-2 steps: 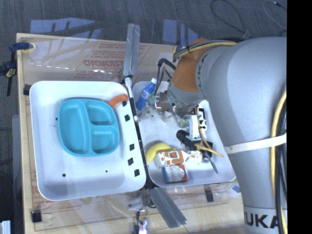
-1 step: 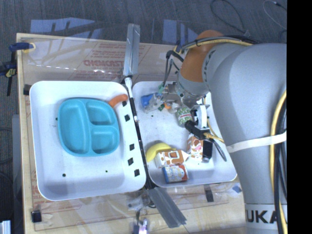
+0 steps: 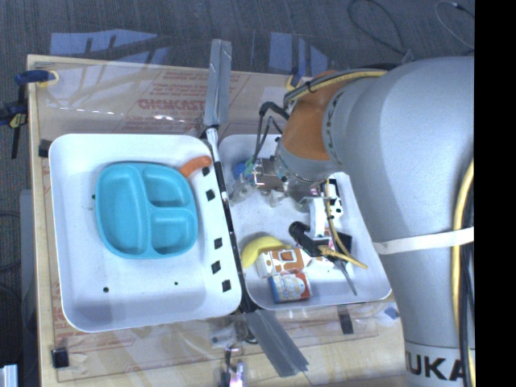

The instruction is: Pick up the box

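The box [image 3: 283,260] is a small orange and white carton lying in the right bin [image 3: 364,252], near its front edge. A yellow banana [image 3: 260,249] touches the box's left side, and a can [image 3: 289,287] lies just in front of it. My gripper [image 3: 260,181] hangs over the far part of the right bin, close to the divider and well behind the box. Nothing shows in its grasp.
A small blue object [image 3: 242,170] lies by the gripper at the right bin's back left. The left bin [image 3: 72,280] holds a blue divided plate [image 3: 147,209], and an orange piece [image 3: 193,167] lies at its back right corner. The arm's bulk covers the right bin's right side.
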